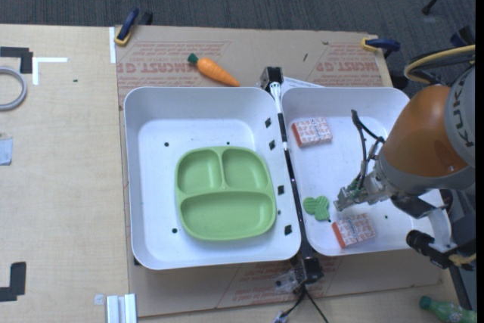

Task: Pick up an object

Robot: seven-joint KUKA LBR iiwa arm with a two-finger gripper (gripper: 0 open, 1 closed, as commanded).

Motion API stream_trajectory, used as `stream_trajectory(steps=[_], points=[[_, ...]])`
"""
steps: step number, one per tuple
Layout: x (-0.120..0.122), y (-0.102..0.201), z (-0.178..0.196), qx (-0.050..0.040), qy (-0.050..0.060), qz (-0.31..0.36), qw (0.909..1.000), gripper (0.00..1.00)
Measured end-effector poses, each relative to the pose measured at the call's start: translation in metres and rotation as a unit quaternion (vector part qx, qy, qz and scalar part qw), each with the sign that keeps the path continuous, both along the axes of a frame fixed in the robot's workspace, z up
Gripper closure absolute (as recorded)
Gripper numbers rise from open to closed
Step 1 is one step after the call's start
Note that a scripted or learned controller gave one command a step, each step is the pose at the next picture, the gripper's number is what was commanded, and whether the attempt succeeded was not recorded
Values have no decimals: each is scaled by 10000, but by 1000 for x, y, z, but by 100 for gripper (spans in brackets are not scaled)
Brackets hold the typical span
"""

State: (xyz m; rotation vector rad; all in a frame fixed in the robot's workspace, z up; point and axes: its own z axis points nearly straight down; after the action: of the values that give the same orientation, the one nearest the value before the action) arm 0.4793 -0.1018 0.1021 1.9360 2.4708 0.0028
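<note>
The right bin [333,98] holds three things. An orange-and-white patterned packet [311,131] lies near its back left. A second such packet [353,229] rests at its front. A small green leafy toy [318,206] sits by the front left wall. My gripper [350,197] hangs low over the bin floor, just right of the green toy and right above the front packet. The grey arm with its orange band [422,136] covers the bin's right half.
The left bin [144,163] carries a green divided plate [224,193]. A toy carrot [214,69] lies on the cardboard behind the bins. Blue clamps [127,25] grip the board's back corners. A green bottle [446,308] lies at the front right.
</note>
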Motion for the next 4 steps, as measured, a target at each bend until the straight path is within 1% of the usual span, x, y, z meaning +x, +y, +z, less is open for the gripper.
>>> stream_trajectory(steps=[1,2,3,4], points=[[0,0,0,0,1,2,10000,0],[54,50,90,-1,11,-628,9980,0],[110,76,90,-5,18,-1437,9896,0],[110,76,90,-5,18,-1440,9896,0]])
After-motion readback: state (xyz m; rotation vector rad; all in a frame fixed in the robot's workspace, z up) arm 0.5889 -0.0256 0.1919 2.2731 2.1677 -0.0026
